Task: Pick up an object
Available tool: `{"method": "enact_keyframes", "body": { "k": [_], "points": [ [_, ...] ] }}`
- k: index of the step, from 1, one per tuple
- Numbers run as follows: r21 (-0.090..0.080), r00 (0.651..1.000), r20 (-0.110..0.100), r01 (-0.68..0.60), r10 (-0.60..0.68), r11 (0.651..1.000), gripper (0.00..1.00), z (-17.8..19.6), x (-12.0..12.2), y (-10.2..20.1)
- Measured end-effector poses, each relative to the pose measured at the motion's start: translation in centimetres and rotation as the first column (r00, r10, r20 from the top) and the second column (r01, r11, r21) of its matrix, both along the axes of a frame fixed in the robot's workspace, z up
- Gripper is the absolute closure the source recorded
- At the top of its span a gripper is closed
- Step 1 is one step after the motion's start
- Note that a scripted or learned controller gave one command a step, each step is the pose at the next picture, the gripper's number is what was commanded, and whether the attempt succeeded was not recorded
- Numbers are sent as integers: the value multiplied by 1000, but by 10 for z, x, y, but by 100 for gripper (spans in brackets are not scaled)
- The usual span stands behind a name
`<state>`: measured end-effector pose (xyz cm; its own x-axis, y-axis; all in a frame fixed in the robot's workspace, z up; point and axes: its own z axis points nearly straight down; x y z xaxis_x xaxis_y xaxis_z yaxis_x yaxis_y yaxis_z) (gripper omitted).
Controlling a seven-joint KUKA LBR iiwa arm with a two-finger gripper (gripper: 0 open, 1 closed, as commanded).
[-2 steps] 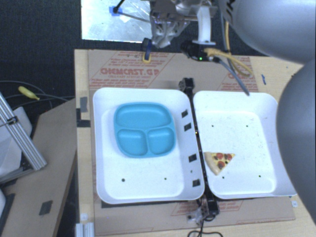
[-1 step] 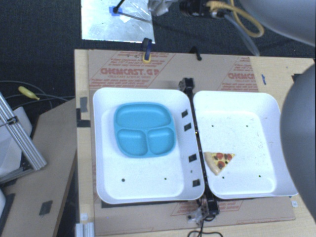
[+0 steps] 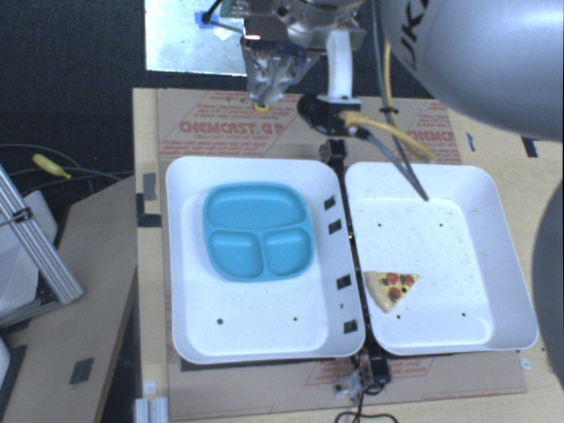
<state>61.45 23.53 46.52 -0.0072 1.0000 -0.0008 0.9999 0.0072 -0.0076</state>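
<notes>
Both bins, the left bin and the right bin, are white. The divided plate is plain turquoise blue. The pizza slice shows tan crust, yellow cheese and red dots, perhaps pepperoni. The cardboard sheet is tan with red lettering.
</notes>
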Motion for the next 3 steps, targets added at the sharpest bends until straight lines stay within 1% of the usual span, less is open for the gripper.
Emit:
{"method": "enact_keyframes", "body": {
  "k": [1,2,3],
  "points": [
    [4,1000,19,7,-7,1000,100,74,56,-7],
    [-2,1000,-5,0,0,1000,100,-34,-30,0],
    [-4,1000,-3,8,-8,1000,100,-212,20,-3]
  ]
}}
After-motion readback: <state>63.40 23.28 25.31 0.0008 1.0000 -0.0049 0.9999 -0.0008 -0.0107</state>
